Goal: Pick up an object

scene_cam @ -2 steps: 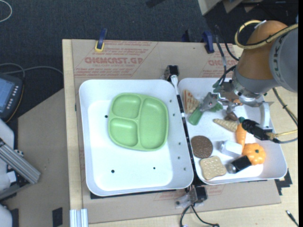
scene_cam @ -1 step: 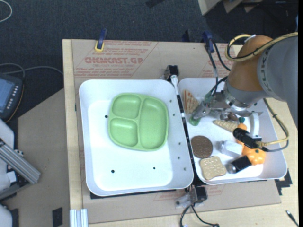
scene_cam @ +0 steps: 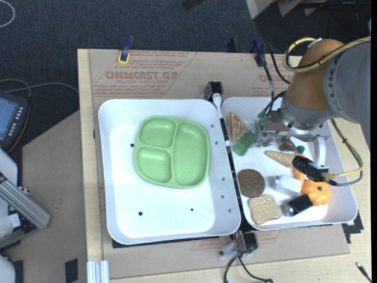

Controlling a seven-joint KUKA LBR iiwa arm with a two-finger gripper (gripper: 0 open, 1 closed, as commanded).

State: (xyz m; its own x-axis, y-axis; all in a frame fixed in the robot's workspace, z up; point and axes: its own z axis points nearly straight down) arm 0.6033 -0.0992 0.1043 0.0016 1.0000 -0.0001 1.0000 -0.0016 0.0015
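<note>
The table (scene_cam: 88, 158) is the biggest thing here, and its top is brown board with red print. Two white bins sit on it side by side. The left bin (scene_cam: 118, 205) holds a light green plate (scene_cam: 172, 152) with three sections, lying flat in the upper middle of the bin. The right bin (scene_cam: 339, 208) holds many small things. My arm (scene_cam: 321, 78) comes in from the right, grey with an orange band, and it hangs over the top part of the right bin. My gripper (scene_cam: 272, 130) points down there, near the green piece and the toast slice, and I cannot tell if it is wide or narrow, or if it holds a thing. A round brown cookie (scene_cam: 251, 182) lies close to the left wall of the right bin. Just below it is a tan cracker (scene_cam: 263, 209) with little holes. An orange toy (scene_cam: 316, 192) sits toward the right, and a black piece (scene_cam: 298, 204) lies touching it on its left. A cone-shaped tan thing (scene_cam: 281, 157) lies in the middle. A small green piece (scene_cam: 244, 142) leans beside a slice of toast (scene_cam: 237, 125) near the top left corner of that bin.
</note>
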